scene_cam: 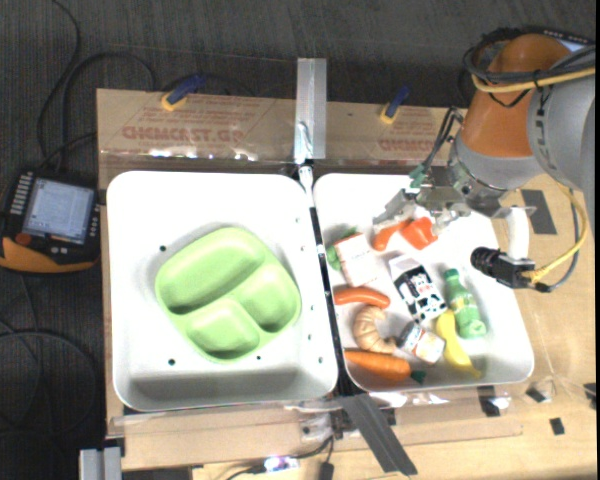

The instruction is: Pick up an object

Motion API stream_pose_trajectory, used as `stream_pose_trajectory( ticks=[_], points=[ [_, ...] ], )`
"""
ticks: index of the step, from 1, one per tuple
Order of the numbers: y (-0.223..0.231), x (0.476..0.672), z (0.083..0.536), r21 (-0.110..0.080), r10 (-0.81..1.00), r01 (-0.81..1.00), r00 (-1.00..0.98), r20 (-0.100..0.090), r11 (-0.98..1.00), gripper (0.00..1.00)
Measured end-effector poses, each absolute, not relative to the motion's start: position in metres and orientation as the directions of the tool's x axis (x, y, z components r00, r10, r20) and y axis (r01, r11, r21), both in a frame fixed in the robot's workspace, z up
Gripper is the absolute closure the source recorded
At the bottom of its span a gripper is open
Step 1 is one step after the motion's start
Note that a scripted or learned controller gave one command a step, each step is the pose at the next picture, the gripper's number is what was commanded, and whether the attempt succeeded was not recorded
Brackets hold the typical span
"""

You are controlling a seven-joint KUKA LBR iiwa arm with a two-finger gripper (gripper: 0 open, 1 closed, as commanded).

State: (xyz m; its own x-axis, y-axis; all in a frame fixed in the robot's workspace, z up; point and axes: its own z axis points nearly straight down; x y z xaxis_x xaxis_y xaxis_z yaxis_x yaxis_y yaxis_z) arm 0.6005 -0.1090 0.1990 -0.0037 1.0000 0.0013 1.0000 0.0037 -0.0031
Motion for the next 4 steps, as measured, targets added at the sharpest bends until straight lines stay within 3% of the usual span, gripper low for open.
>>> stream_pose_trajectory(
  ticks=[1, 2, 3, 4],
  points=[
    [-0.147, 0.631, 0.116, 0.015, 0.995, 0.995, 0.098, -0.008, -0.098, 0.00],
    [-0.159, 0.616, 0.088, 0.007, 0.998, 0.998, 0.060, -0.003, -0.060, 0.00],
    [-0.158, 0.618, 0.098, 0.010, 0.998, 0.998, 0.059, -0.001, -0.059, 1.00],
    [-0.125, 0.643, 0.213, -0.001, 1.000, 1.000, 0.028, -0.002, -0.028, 1.00]
  ],
)
